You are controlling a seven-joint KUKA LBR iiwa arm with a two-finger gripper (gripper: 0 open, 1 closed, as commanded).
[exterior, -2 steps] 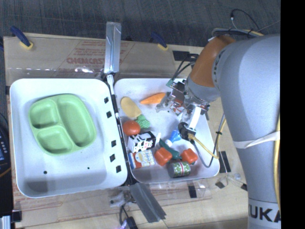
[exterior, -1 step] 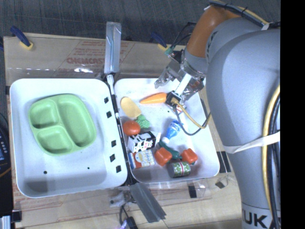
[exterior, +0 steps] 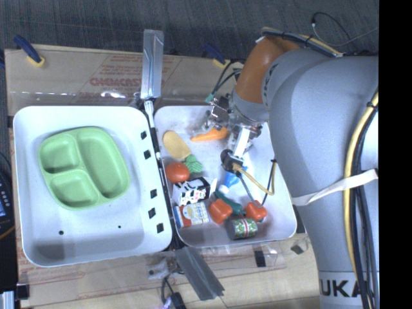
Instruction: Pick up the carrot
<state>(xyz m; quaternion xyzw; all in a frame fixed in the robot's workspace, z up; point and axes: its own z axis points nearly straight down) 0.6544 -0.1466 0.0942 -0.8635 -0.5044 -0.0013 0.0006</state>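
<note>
Reaching step judged underway: 2-finger gripper [exterior: 217, 116] positioned beside small orange tapered carrot [exterior: 210, 135] in right white bin [exterior: 283, 232]; finger state cannot be told. Alignment over carrot needed next.

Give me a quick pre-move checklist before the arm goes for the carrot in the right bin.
1. Carrot located: ok. The carrot lies near the far wall of the right bin.
2. Carrot free of neighbours: ok. The yellow toy sits to its left, apart from it.
3. Gripper position: ok. It is just above the carrot in the image, close to it.
4. Carrot between the fingers: cannot tell. The wrist hardware hides that.
5. Finger state: cannot tell.
6. Cable clearance: cannot tell. A yellow cable loops low over the toys below the wrist.
</note>
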